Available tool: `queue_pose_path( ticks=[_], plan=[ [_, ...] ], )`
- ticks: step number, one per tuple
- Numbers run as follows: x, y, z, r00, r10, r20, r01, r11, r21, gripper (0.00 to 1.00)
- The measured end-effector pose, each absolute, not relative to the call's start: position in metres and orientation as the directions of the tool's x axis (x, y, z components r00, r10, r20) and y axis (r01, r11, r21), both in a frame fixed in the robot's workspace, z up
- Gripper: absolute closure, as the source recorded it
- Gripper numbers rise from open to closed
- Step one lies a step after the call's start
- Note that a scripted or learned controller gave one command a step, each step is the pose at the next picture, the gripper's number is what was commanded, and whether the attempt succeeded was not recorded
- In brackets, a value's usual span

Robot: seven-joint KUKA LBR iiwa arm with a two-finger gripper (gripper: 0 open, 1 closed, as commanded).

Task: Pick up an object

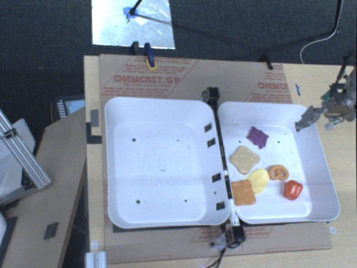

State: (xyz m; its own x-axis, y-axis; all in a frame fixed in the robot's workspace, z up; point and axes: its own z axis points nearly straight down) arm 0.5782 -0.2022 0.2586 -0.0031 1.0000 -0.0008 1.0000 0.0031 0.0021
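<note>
Contents of right bin (321,166), six small items, all lying loose on its floor: one purple piece (257,137), uppermost, near the bin's middle; one tan toast-shaped piece (244,159) just below it; one pale yellow rounded piece (258,180) below the toast, touching or nearly touching one orange square piece (243,192) at its lower left, which sits close to the divide between the bins; one orange ring-shaped piece (278,172) just right of the yellow one; one red piece (293,190) at the lower right of the group, near the ring. None is between the fingers of the hand (315,118), which hovers over the right bin's upper right corner, well apart from the items, with its fingers spread and grasping nothing. Left bin (162,163): white, shallow, set side by side with the right one, joined along the middle by dark clips. Both bins rest on a sheet of printed brown cardboard (184,74) laid on the pale worktop (61,172). Beyond the worktop: a shiny silver sheet (133,15) on dark floor.
</note>
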Motion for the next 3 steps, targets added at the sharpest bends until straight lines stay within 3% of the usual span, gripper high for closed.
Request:
queue_pose_path(
  ticks=[1, 2, 3],
  plan=[
    [0.617, -0.122, 0.482, -0.011, 1.000, -0.004, 1.000, 0.011, 0.023, 0.00],
    [0.615, -0.125, 0.483, -0.009, 1.000, -0.003, 1.000, 0.009, 0.008, 1.00],
    [0.610, -0.021, 0.463, -0.014, 1.000, 0.003, 1.000, 0.014, 0.000, 1.00]
  ],
)
